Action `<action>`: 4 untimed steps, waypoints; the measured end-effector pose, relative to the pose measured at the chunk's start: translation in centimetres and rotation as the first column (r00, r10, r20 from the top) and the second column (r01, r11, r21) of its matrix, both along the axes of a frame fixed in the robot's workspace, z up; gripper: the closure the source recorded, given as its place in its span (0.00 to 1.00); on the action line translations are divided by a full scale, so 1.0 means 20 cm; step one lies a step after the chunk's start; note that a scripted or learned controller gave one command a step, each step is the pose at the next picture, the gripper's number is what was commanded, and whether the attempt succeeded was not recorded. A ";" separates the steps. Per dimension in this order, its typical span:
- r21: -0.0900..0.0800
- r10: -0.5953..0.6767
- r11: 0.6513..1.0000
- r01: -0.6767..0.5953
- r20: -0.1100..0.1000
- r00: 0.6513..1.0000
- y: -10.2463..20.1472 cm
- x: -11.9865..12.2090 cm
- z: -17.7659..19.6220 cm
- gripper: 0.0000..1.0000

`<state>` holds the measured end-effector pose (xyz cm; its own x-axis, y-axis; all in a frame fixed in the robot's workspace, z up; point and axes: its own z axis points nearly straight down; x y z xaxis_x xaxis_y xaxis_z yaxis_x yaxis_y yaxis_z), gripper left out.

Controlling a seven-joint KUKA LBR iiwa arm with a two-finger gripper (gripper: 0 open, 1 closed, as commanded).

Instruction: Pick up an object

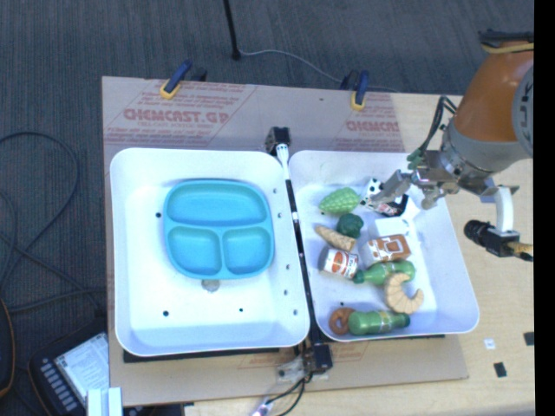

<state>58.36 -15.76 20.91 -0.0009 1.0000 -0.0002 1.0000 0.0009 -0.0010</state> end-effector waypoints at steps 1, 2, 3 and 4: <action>-0.009 0.000 1.000 0.000 0.024 1.000 0.19 -0.09 -0.49 0.00; -0.015 -0.001 1.000 0.002 0.035 0.999 0.22 -0.11 -0.51 0.00; -0.018 -0.003 1.000 0.004 0.038 0.999 0.21 -0.11 -0.45 1.00; -0.018 -0.003 1.000 0.004 0.037 0.999 0.21 -0.11 -0.40 1.00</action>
